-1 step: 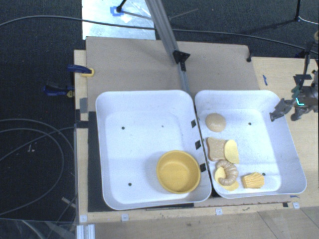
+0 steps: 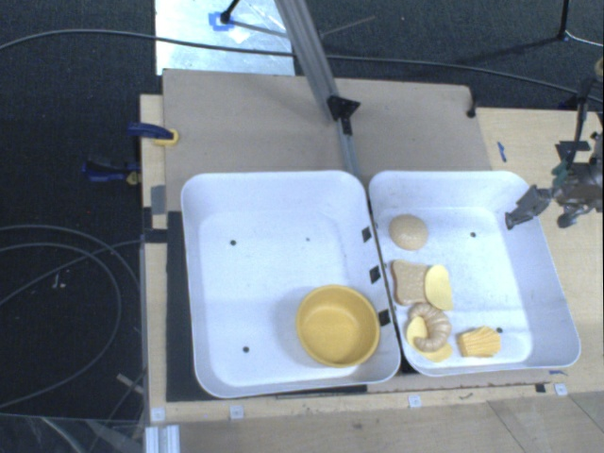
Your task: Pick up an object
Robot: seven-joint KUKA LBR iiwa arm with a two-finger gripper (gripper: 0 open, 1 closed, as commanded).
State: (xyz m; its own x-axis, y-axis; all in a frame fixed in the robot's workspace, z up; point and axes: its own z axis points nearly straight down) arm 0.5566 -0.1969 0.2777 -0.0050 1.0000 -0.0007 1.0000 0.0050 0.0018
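The gripper point(image 2: 533, 206) hangs at the right rim of the right-hand shallow white plastic bin point(image 2: 528, 281), near that bin's far right corner; at this size and blur I cannot tell how it is set, and nothing visible sits in it. All candidate things lie toward the left half of the same bin, against the divider side: a pale beige rounded lump point(image 2: 409, 231) farthest up, then below it a tan flat slab like a bread slice point(image 2: 408, 279) with a small yellow oval chip point(image 2: 438, 287) overlapping its right edge, then a curled tan-and-yellow piece point(image 2: 429, 328), and just right of that a small orange-yellow ridged block point(image 2: 478, 343) near the bin's near wall. Judged nearest to the gripper: the beige lump, lying to the gripper's left and slightly nearer the camera, apart from its neighbours, roughly round with no marked long axis. The bin floor between gripper and lump is bare, so room for approach looks good. The slab, chip and curl crowd each other; a grasp there risks touching two at once. The left-hand white bin point(image 2: 236, 253) carries a yellow plastic bowl point(image 2: 337, 324) near its near right corner, well apart from the gripper. No pick is done yet.
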